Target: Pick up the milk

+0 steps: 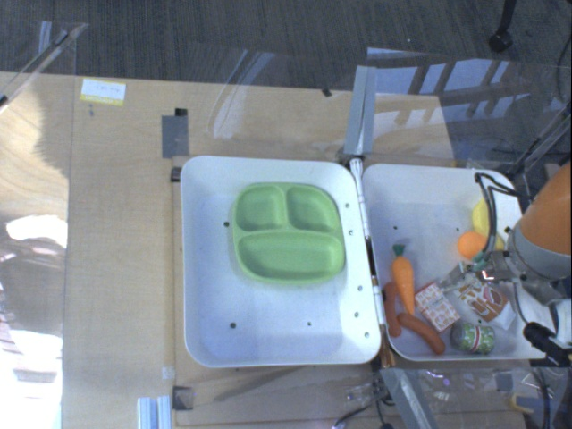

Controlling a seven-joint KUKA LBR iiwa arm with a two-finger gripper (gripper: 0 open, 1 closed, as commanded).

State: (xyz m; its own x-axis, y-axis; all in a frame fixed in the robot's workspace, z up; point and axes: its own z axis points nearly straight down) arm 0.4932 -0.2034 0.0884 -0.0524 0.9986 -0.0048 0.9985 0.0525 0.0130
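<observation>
My pincer (485, 280) hovers low in the right white bin (420, 195), over the patterned milk carton (490, 302); its print is unreadable. I cannot tell its opening. A yellow desk label (103, 90) is illegible too.

Arm (547, 231) low at right, reaching leftward; hand (483, 280) down, fingers hidden.

The milk (437, 307) (small red-patterned carton) lies tilted in the right bin (420, 195).
</observation>
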